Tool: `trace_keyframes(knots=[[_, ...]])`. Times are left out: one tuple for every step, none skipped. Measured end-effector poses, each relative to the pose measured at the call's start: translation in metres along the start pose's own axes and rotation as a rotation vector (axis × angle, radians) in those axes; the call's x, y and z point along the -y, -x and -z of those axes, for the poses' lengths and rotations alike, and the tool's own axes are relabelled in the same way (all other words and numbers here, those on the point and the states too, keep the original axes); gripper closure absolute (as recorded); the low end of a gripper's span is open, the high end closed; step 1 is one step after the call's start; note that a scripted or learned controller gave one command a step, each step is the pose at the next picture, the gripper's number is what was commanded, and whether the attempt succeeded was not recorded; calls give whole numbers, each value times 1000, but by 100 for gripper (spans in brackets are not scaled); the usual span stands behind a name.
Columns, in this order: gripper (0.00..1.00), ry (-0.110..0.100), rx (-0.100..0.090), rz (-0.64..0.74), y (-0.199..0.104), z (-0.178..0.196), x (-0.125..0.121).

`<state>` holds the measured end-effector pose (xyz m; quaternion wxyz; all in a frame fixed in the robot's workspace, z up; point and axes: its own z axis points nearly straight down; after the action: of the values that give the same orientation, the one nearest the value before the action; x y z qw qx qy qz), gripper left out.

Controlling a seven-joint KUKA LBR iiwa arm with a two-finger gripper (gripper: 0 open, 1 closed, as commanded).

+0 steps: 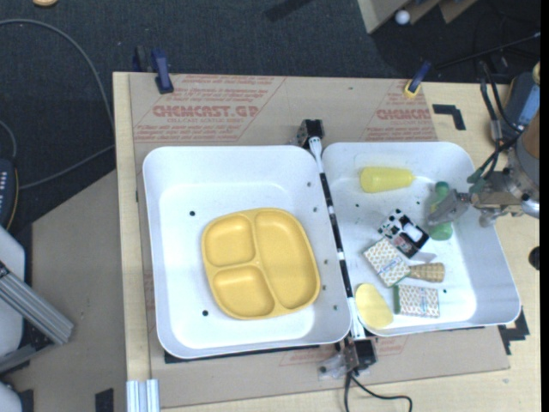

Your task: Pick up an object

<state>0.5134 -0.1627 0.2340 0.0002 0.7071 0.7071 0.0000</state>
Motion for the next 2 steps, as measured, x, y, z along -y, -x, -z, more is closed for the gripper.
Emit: trace_keyframes(knots=[[0, 18, 1, -1, 30, -131, -56], [0, -25, -3, 3, 5, -153, -131]])
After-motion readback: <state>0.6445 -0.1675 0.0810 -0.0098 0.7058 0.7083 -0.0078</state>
